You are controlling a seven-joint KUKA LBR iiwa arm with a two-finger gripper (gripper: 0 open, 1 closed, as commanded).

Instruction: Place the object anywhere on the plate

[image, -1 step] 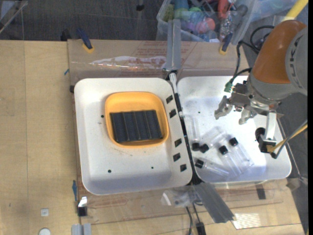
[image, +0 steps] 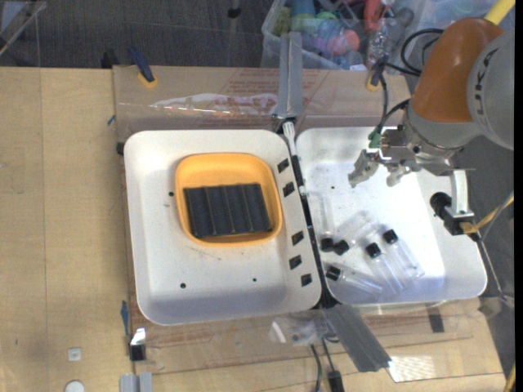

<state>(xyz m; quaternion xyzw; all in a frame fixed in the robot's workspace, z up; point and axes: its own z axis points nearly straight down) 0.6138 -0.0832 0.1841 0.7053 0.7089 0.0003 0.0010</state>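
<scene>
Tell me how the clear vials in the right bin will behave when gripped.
The vials look like smooth clear plastic, so probably light and slippery. They lie on their sides, so a nudge may roll them. They lie close together, so the gripper might disturb several.

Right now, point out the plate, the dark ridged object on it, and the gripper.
plate [image: 189, 172]: camera view, bare orange rim at upper left.
dark ridged object [image: 227, 210]: camera view, middle of its top face.
gripper [image: 377, 172]: camera view, midway between fingertips.

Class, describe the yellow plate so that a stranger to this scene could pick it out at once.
Find the left white bin of the two on the bench. The plate lies in its middle, a rounded yellow-orange dish holding a dark ribbed slab. Nothing else in either bin is coloured like it.
</scene>
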